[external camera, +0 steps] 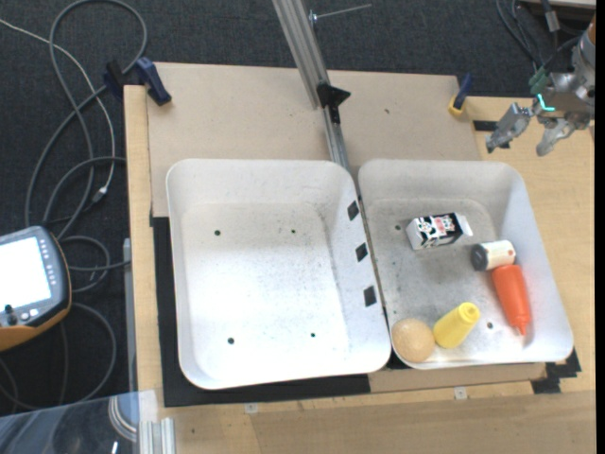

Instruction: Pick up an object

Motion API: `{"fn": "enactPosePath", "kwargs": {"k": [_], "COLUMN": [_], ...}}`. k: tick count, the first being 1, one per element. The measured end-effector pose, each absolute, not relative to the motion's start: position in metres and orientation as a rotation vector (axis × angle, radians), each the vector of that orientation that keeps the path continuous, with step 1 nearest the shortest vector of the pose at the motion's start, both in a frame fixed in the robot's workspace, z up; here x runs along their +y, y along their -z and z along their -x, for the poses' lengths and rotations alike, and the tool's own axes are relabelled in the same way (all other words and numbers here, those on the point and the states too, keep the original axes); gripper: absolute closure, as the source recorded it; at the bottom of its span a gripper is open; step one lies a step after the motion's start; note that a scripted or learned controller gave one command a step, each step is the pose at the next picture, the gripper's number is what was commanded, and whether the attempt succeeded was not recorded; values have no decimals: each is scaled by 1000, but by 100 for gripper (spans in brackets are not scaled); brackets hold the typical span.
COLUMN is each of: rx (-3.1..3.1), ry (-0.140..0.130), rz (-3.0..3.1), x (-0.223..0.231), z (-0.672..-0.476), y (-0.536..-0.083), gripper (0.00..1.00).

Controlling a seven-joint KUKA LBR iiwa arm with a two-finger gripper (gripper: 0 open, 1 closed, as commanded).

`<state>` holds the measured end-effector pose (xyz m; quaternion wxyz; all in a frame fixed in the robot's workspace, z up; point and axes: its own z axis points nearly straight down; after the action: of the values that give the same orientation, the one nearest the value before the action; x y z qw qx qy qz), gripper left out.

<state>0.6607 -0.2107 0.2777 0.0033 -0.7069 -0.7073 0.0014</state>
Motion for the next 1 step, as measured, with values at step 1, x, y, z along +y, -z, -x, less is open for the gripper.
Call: {"fn": "enactPosePath", "kwargs": {"k": [1], "rx": [-2223], "ry": [-2], "rz": [2217], "x": [-210], "z": [-662], "y": [-281], "gripper": [0]}}
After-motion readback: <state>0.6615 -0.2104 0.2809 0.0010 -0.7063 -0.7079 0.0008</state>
